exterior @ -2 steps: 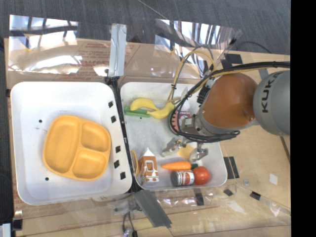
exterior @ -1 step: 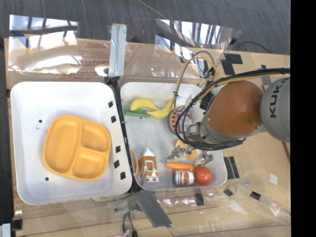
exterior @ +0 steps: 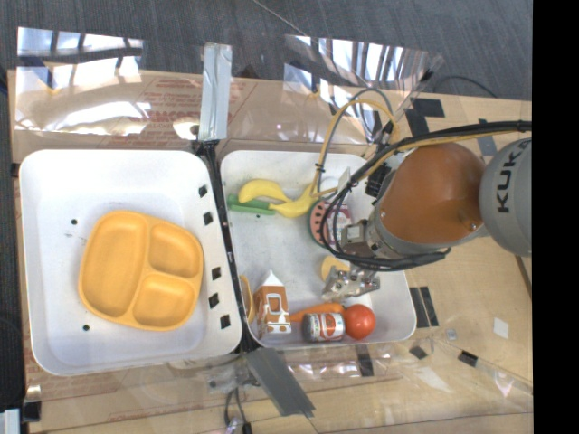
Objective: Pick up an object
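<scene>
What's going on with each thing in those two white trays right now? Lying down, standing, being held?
Yellow divided plate: lying flat in left bin.
Banana: lying in right bin.
Small carton: on its side.
Can: on its side.
Tomato: resting beside the can.
Gripper: low over right bin.

Bench [exterior: 488, 351]: tan top, black tape marks.
On it, left: white bin [exterior: 45, 179].
On it, right: second white bin [exterior: 280, 165], touching the first.

You see a yellow divided tray [exterior: 141, 268] lying flat in the left bin [exterior: 45, 179]. Beyond the tray, clear plastic sheeting [exterior: 81, 107] and a strip of grey tape [exterior: 213, 93].
</scene>
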